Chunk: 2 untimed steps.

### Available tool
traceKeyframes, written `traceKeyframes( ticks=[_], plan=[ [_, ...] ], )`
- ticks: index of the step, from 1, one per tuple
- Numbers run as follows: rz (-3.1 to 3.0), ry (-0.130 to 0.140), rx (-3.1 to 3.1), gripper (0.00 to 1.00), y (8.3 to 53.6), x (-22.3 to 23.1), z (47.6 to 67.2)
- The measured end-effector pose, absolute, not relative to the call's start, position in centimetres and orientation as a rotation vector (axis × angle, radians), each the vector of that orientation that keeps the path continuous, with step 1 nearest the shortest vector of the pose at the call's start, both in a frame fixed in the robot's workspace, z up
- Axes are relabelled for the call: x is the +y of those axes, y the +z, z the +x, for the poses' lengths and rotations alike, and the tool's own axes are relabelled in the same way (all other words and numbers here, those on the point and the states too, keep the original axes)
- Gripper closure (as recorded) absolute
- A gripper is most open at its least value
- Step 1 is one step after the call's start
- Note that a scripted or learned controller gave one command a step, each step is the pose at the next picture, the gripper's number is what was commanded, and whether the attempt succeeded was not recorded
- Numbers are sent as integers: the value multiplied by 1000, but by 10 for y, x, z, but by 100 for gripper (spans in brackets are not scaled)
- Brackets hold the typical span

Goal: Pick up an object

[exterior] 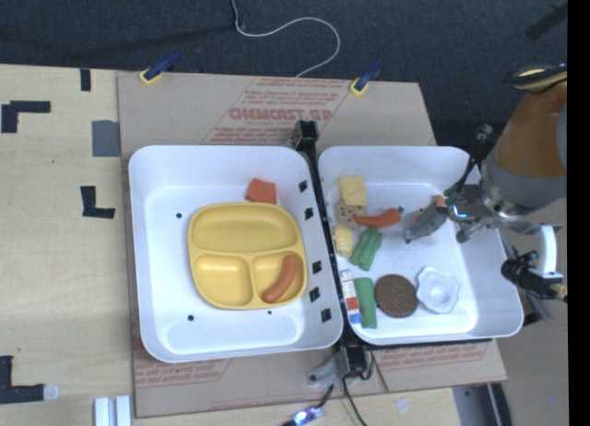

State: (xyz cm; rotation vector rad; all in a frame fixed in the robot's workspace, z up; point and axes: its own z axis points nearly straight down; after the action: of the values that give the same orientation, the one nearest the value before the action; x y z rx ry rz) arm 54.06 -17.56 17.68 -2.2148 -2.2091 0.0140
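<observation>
My gripper [417, 229] hangs over the middle of the right bin [479, 323], reaching in from the right and pointing left. Just to its left lies a red chili [377, 218]. Further left are a pale yellow cheese block [351, 190], a corn cob [343, 242] and a green pepper [366, 249]. A brown round patty [396, 294] and a white fried egg [437, 289] lie nearer the front, below the gripper. A green stick [366, 301] lies by the bin's left wall. I see nothing held in the gripper.
The left bin [157, 323] holds a yellow divided plate [226, 230] with a sausage [283, 278] in its lower right section. An orange block [262, 191] lies behind the plate. A black divider [318, 230] runs between the bins. A white cable [277, 28] lies beyond the bench.
</observation>
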Motion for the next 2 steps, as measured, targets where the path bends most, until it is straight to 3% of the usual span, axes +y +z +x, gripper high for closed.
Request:
traceKeyframes(
  ticks=[1, 2],
  plan=[
    [-2219, 2, -2221, 0, 185, -175, 544],
    [-2218, 5, -2220, 0, 131, -183, 548]
  ],
)
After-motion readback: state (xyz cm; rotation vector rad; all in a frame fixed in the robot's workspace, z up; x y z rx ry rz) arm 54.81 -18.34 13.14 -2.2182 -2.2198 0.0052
